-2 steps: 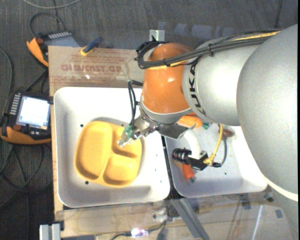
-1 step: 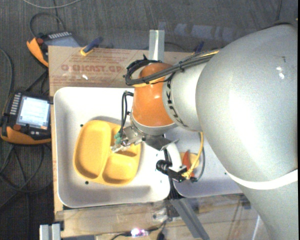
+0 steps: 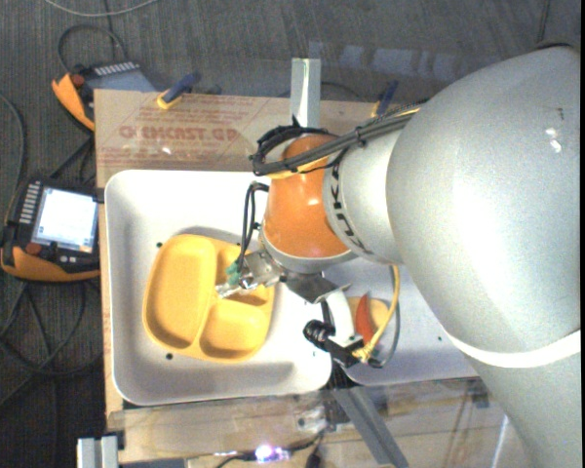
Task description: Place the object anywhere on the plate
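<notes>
Hovering over the yellow plate (image 3: pixel 190 295), claw (image 3: pixel 239 276) state unclear, orange object (image 3: pixel 370 315) well apart rightward

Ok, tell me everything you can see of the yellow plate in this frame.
The yellow plate looks like smooth moulded plastic, divided into compartments: a tall one on the left and a lower one at right. It lies flat in the left white bin, right of centre. The arm's wrist hangs over its upper right corner, hiding that part.

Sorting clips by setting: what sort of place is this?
Likely a robotics lab or test cell: a big grey arm reaches over white bins on a bench, a handheld control pendant lies on the carpet, and loose cables trail nearby. A yellow divided plate sits in one bin.
</notes>
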`<state>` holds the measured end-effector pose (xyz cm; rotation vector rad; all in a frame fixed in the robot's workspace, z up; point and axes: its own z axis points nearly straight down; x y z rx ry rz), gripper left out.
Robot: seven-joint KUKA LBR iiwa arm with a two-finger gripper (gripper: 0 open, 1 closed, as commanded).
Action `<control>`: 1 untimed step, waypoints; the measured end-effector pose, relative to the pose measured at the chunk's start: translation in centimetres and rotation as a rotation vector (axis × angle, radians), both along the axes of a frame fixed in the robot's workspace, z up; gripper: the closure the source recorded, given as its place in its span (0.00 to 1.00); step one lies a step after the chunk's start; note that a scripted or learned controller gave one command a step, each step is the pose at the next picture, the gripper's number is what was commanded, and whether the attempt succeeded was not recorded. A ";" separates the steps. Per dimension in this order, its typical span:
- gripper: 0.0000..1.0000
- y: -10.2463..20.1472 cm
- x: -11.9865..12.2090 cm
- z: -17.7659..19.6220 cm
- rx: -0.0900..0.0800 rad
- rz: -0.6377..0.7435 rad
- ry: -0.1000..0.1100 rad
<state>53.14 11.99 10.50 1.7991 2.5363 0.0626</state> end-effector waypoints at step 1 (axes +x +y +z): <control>1.00 -4.6 0.4 18.6 -0.022 0.149 0.047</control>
